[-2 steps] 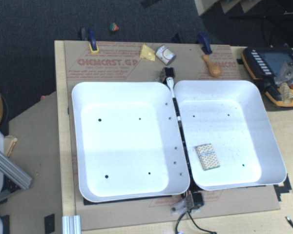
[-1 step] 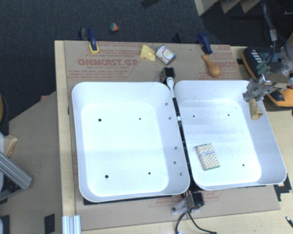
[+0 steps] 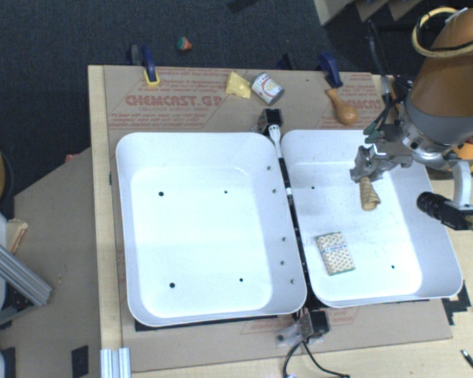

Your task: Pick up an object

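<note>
The right bin [image 3: 410, 235] holds two objects. A tan, cork-like cylinder [image 3: 370, 196] stands lengthwise in its upper middle, and a small speckled rectangular block [image 3: 335, 253] lies nearer the front. My gripper [image 3: 367, 172] hangs directly over the cylinder's top end, and its dark tip meets that end. I cannot tell whether the cylinder is gripped or just resting on the bin floor. The arm's grey and orange wrist [image 3: 445, 85] comes in from the upper right.
The left bin [image 3: 142, 235] sits beside the right one, with a black divider strip [image 3: 288, 203] between them. On the board behind the bins lie a yellow piece [image 3: 238, 86], a small can [image 3: 267, 88], a wooden object [image 3: 343, 107] and two blue clamps [image 3: 149, 63].
</note>
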Robot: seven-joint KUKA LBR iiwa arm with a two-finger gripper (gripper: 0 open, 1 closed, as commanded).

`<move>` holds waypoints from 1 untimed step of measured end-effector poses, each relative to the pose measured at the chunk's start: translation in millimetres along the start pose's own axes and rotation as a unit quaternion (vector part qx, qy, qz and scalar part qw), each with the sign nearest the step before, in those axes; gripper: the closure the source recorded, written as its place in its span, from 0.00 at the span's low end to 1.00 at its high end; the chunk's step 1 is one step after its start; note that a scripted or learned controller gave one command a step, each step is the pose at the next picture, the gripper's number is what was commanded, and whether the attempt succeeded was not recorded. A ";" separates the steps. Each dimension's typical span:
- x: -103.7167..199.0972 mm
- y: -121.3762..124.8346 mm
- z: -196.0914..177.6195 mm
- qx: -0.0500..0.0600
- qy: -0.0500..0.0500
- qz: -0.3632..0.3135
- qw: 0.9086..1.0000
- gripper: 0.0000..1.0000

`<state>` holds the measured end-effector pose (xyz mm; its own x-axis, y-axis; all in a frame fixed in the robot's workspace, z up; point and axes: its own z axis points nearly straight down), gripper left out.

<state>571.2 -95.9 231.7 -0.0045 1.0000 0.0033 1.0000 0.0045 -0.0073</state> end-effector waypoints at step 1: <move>85.9 35.2 19.3 -0.005 -0.001 -0.002 1.000 1.00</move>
